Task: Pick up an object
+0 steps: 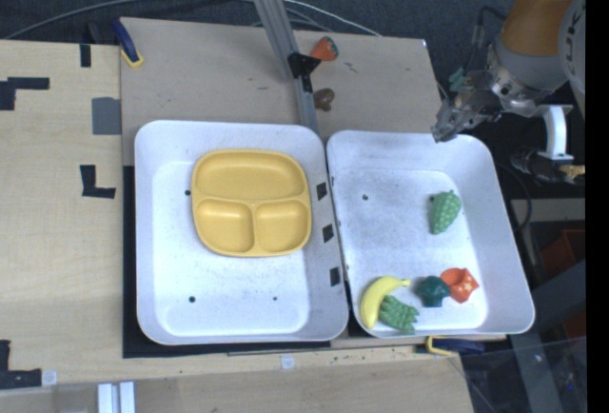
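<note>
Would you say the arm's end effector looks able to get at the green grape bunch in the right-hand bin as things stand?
Probably yes. The end effector sits over the far edge of the right-hand white bin, and the green toy grape bunch lies alone on bare floor below it, with nothing between.

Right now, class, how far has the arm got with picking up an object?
Nothing looks done: the green grapes, banana, second green bunch, teal piece and red piece all lie in the right bin. In hand: the gripper sits at that bin's far right corner, carrying nothing visible. Left: reach, grasp, lift.
</note>
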### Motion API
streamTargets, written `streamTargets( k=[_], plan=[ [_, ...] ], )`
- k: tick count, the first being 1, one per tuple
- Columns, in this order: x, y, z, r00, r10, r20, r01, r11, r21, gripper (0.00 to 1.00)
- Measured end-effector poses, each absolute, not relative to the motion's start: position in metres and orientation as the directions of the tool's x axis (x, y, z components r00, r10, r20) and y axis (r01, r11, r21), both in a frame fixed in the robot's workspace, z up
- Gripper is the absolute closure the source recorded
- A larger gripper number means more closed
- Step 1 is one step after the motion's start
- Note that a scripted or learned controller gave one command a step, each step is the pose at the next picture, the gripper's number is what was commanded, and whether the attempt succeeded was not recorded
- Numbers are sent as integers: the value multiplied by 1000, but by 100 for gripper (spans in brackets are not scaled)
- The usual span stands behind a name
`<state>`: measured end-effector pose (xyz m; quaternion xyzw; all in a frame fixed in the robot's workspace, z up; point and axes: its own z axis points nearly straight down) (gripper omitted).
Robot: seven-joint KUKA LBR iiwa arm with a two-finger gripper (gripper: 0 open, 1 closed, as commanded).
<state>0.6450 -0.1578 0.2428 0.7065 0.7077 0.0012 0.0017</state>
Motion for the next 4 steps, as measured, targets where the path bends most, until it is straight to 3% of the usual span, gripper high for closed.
streamTargets(
  k=[2, 3, 4],
  plan=[
    [627, -43, 234, -7, 1000, 2, 1000, 7, -2, 100],
    [629, 15, 226, -7, 1000, 2, 1000, 7, -3, 100],
    [616, 74, 234, -8, 1000, 2, 1000, 8, -3, 100]
  ],
)
